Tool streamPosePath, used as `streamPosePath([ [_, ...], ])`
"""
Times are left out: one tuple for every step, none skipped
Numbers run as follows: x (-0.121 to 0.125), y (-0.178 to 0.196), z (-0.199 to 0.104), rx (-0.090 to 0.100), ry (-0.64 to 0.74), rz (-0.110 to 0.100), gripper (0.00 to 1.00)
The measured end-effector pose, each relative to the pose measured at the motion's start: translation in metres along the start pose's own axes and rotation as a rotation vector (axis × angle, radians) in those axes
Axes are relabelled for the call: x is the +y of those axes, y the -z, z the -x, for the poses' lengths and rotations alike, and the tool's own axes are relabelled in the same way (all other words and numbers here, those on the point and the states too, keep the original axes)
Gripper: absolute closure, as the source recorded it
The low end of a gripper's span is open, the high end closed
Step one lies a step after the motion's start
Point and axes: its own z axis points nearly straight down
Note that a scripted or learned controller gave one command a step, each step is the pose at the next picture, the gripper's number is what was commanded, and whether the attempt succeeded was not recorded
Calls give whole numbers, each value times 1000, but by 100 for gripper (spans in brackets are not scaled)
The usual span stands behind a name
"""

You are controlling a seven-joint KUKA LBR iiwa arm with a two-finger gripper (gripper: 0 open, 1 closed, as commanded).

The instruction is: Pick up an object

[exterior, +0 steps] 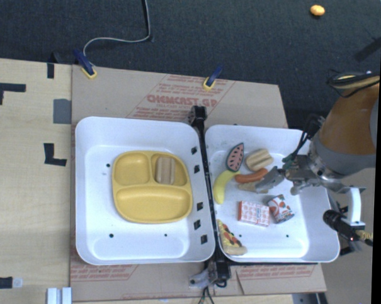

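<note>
Toys (254,213) (cardboard (180,97) lettering partly legible)

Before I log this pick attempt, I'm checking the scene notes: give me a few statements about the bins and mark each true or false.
1. The yellow divided plate lies in the left bin. True.
2. The banana lies on the plate. False: it is in the right bin, by the divider.
3. The gripper is over the right bin. True.
4. The watermelon slice lies outside both bins. False: it is in the right bin.
</note>
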Motion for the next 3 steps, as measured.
streamPosePath([
  [20,-125,34,-5,-2,8,0],
  [82,-125,-14,-2,2,8,0],
  [82,-116,-13,-4,1,8,100],
])
